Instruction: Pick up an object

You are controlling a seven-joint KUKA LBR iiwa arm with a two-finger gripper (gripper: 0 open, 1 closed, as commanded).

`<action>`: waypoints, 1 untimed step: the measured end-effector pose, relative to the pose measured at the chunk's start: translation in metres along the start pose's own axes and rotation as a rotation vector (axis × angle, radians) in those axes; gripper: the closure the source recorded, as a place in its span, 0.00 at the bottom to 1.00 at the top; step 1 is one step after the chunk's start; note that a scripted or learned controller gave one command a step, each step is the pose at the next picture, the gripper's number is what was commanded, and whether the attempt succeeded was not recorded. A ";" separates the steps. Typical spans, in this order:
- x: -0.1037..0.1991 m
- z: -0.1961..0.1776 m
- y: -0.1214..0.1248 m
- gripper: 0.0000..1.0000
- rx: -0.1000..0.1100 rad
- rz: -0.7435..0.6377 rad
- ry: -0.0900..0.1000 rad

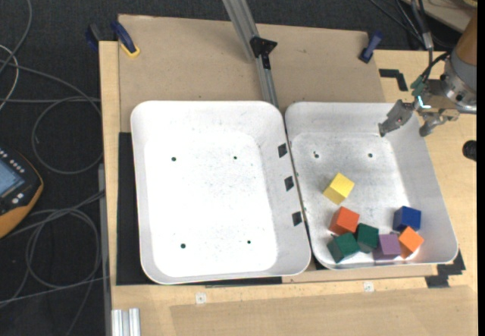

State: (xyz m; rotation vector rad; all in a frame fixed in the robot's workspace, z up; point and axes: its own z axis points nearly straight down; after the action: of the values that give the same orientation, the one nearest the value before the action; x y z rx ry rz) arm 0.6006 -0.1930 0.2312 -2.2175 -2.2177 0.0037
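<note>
Two bins sit side by side on the tabletop (227,61): the left bin (151,198) at frame centre-left, the right bin (432,183) beside it. Seven blocks (367,236) cluster in the right bin's lower part. The end effector (413,120) hovers over its upper right corner.

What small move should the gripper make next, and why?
Probably travel toward the yellow block and descend. The open gripper hangs over the right bin's far corner, holding nothing, and that block lies apart from the others.
</note>
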 end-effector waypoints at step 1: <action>0.000 -0.003 0.001 0.00 -0.005 -0.002 -0.002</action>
State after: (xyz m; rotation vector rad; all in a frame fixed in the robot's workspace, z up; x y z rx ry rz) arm 0.6016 -0.1929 0.2343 -2.2188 -2.2229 0.0004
